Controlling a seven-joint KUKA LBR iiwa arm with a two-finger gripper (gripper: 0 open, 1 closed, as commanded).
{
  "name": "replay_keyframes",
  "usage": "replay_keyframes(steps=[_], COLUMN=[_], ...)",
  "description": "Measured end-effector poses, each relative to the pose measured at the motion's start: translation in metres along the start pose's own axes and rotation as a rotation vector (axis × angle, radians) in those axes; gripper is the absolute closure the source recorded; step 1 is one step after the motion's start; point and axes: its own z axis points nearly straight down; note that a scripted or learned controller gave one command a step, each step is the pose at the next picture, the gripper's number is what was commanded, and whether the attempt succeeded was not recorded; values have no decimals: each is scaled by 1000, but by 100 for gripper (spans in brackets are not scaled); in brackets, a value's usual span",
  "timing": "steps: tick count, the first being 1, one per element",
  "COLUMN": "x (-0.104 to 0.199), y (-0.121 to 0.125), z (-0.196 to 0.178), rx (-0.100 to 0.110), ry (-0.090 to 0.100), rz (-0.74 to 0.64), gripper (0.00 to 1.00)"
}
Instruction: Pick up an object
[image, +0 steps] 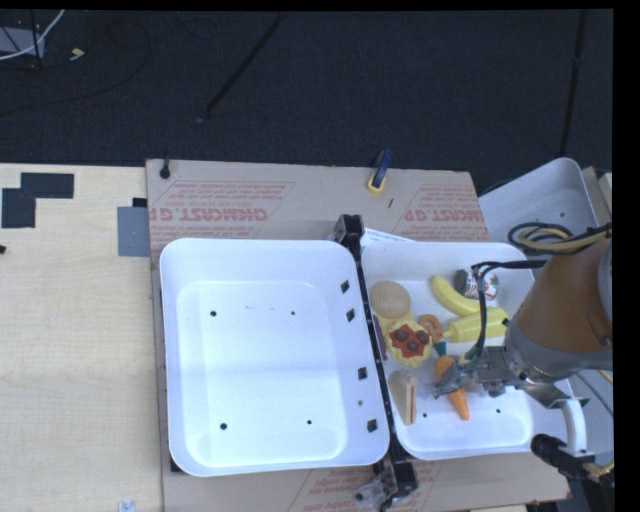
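Note:
The right bin (500, 440) holds several toy foods. A yellow banana (447, 293) lies at its back, with a round tan bun (390, 298) to its left. A red and yellow piece (408, 341) sits near the bin's middle, and a yellow corn-like piece (476, 326) lies to its right. A hot-dog-like stick (409, 399) rests at the front left. My gripper (466, 381) is low in this bin, right above an orange carrot (458, 404) whose tip sticks out below it. The carrot's upper part is hidden by the gripper.
The left bin (262, 350) stands beside the right one, with a black clamp bar (366, 340) between them. The arm (565, 310) covers the right bin's right side. A blue and yellow clip (379, 171) lies on the cardboard behind the bins.

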Motion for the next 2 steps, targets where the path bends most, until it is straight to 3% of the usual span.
replay_keyframes(steps=[1,2], x=[35,33], y=[50,48], z=[28,16], rx=[-6,-3], ry=[-1,-1], rz=[-5,4], gripper=[0,100])
